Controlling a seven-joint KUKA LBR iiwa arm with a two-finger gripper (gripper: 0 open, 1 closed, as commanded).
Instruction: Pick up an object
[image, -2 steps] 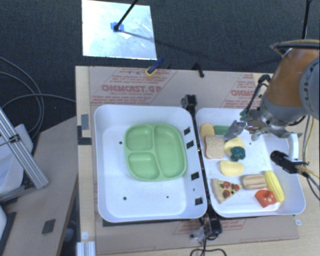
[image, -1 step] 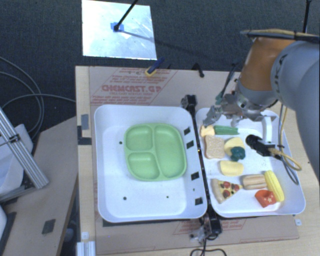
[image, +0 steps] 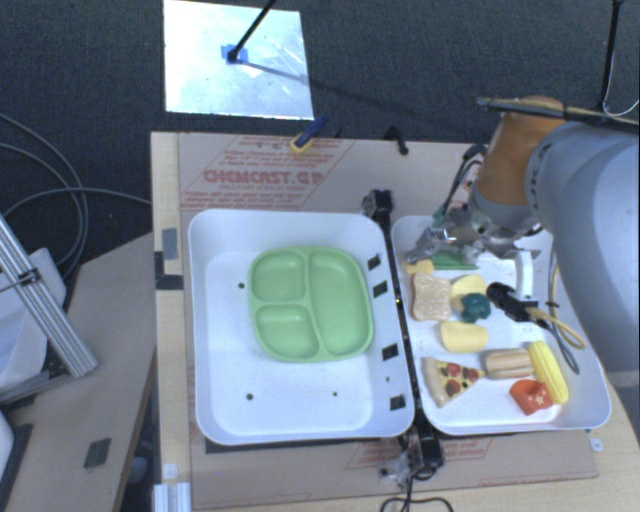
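Gripper (image: 447, 240) low over right bin's (image: 590, 405) far corner
Finger state impossible to tell; bread slice (image: 432, 296) just nearer the camera, long axis toward it

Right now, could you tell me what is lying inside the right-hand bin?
The right bin holds toy food: bread slice, pizza slice, corn cob, strawberry. The arm covers the bin's far corner, so anything beneath stays hidden.

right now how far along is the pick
Done: the arm has reached into the right bin, low at its far end. In hand: nothing I can see lifted. Left: the grasp; toast, pizza and corn lie in the bin.
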